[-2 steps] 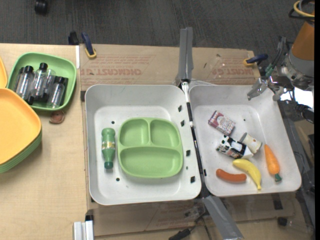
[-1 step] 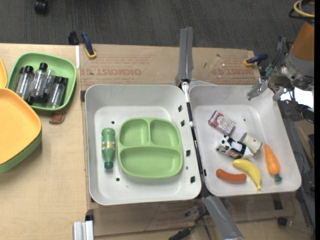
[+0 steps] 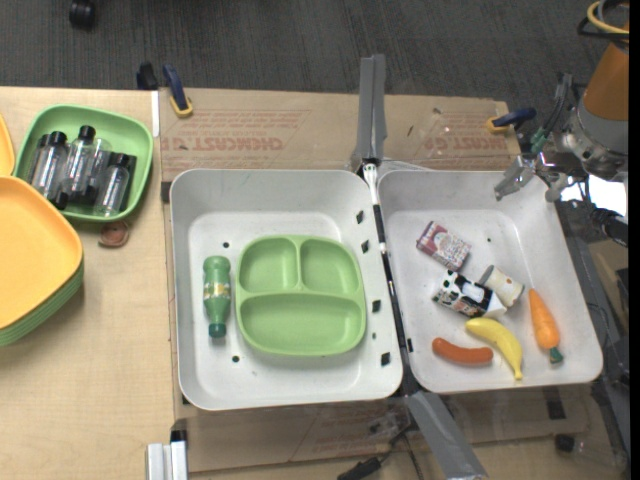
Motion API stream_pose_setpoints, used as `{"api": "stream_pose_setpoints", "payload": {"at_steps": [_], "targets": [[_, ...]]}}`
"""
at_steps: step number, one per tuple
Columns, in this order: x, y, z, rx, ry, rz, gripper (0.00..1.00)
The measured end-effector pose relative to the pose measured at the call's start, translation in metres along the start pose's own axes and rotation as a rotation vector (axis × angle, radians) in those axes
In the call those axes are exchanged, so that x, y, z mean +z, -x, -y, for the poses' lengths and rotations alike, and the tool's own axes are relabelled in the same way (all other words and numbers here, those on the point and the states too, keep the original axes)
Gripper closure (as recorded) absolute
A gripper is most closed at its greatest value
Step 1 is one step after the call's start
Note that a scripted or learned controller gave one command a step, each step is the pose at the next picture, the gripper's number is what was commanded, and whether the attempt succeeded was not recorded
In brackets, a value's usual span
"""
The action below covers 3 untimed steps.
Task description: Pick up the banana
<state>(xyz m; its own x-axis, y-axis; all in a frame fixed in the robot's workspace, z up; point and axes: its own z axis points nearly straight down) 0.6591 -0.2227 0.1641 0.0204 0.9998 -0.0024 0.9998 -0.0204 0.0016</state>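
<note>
The yellow banana [image 3: 500, 342] lies in the right bin [image 3: 420, 203], near its front edge, between a red sausage [image 3: 463, 351] and an orange carrot [image 3: 543, 323]. My gripper [image 3: 531, 186] hangs over the bin's far right corner, well behind the banana and apart from it. It is open, its fingers spread with nothing between them.
A small pink-and-white box [image 3: 443, 243] and a black-and-white carton [image 3: 468, 292] lie mid-bin behind the banana. The left bin [image 3: 190, 218] holds a green divided plate [image 3: 300, 295] and a green bottle [image 3: 216, 295]. Left of the bins are a green tray of vials [image 3: 85, 163] and stacked orange plates [image 3: 35, 263].
</note>
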Motion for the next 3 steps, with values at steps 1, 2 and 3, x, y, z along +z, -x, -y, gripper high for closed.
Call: {"api": "stream_pose_setpoints", "payload": {"at_steps": [1,2,3], "targets": [[0.0000,0.0000,0.0000,0.000,0.000,0.000,0.00],[0.0000,0.0000,0.0000,0.000,0.000,0.000,0.00],[0.0000,0.0000,0.0000,0.000,0.000,0.000,0.00]]}}
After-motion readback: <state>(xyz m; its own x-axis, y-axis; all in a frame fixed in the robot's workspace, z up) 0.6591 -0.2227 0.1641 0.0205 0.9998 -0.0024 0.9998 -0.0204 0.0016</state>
